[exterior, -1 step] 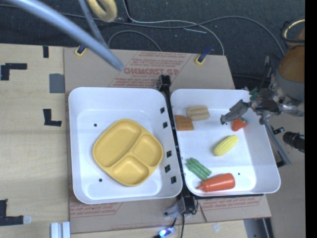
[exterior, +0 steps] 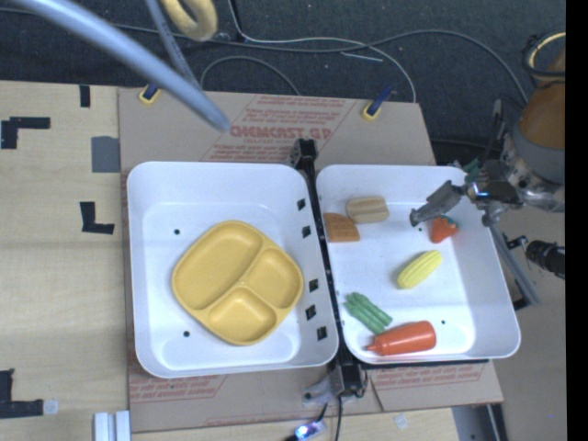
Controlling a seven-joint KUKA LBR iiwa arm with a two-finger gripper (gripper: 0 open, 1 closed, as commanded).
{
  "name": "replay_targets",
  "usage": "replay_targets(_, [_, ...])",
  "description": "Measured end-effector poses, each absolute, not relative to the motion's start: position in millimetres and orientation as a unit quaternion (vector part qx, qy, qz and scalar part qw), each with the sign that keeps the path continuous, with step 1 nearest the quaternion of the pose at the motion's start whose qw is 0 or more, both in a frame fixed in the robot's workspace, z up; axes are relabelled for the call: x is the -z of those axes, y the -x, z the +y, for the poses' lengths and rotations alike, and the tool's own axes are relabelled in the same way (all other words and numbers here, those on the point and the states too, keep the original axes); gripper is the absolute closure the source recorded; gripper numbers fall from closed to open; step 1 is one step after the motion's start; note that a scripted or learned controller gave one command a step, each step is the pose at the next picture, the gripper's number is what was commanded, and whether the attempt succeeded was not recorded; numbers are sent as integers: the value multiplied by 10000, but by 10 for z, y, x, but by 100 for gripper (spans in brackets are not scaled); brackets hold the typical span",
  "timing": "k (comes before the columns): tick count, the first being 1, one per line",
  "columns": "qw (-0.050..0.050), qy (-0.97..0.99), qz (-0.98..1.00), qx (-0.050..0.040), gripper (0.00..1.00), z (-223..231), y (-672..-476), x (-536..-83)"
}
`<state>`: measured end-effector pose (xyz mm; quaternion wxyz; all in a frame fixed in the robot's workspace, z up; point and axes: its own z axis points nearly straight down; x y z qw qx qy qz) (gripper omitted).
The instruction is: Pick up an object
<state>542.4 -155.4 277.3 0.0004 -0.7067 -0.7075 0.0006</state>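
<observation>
As my arm reaches in over the right-hand bin (exterior: 478,333), my gripper (exterior: 439,211) hangs above that bin's far right corner, and I cannot tell from this slant whether the jaws stand wide or narrow. Nothing shows between them, so I judge that I hold nothing.

The nearest candidate is the small red piece (exterior: 443,231), which lies just beside and slightly toward the bin's near edge from my gripper, seemingly touching or almost under it. It is stubby, with no clear long axis.

The yellow corn (exterior: 419,269) lies near the bin's middle, further toward the near edge, its long axis slanting from near-left to far-right. The red carrot-like piece (exterior: 402,338) and the green beans (exterior: 368,311) sit by the near edge; the tan block (exterior: 367,209) and the orange wedge (exterior: 341,229) sit by the left wall.

The left-hand bin (exterior: 147,246) carries a yellow divided plate (exterior: 237,281).

In my judgement, a short drop toward the near edge would reach the red piece.
</observation>
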Motion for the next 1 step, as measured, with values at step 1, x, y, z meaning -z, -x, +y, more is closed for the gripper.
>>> replay_targets(1, [21, 7070, -7073, -21, 0, -1565, -5492, -2163])
